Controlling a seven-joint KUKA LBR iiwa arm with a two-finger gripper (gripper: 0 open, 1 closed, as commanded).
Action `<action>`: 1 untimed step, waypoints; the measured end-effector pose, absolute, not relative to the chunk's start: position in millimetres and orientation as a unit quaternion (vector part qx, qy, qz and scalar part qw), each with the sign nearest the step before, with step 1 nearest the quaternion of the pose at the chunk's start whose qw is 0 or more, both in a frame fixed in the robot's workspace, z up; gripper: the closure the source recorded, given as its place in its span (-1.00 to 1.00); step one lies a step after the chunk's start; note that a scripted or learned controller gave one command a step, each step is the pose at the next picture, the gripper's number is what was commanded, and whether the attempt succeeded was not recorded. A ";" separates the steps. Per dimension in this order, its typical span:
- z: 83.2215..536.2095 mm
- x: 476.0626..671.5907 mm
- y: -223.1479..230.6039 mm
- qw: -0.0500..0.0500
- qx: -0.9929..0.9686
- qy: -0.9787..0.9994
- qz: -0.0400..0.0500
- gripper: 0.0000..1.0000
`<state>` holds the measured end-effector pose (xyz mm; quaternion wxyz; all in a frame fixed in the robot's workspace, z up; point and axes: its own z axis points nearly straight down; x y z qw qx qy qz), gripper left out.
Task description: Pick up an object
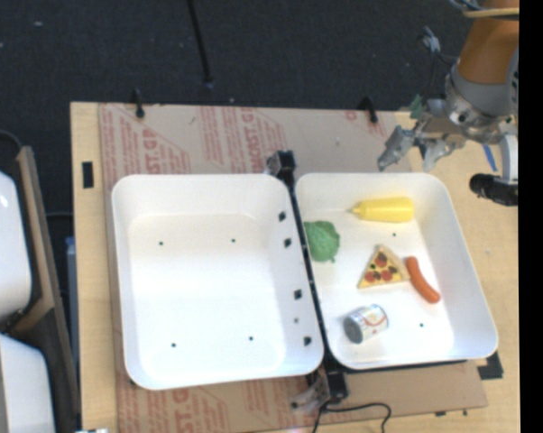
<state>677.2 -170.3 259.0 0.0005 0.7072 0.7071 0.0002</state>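
Note:
The right bin (pixel 461 269) holds a yellow corn cob (pixel 382 209), a green leafy piece (pixel 323 240), a pizza slice (pixel 382 269), a red sausage (pixel 422 279) and a small silver can (pixel 365 323) lying on its side. My gripper (pixel 408 156) hangs above the bench just beyond the right bin's far edge, up and a little right of the corn cob. Its two fingers stand apart, open, with nothing between them. The orange-banded wrist (pixel 486 48) rises behind it at the top right.
The left bin (pixel 136 242) sits beside the right one, with black clips (pixel 294 242) along the shared rim. Both rest on a cardboard sheet (pixel 208 138) over the bench. White equipment (pixel 1 269) stands at the far left.

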 end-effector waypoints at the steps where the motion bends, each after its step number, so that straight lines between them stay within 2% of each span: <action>1: 175.1 643.9 -224.0 -0.002 0.709 0.705 -0.002 -1.00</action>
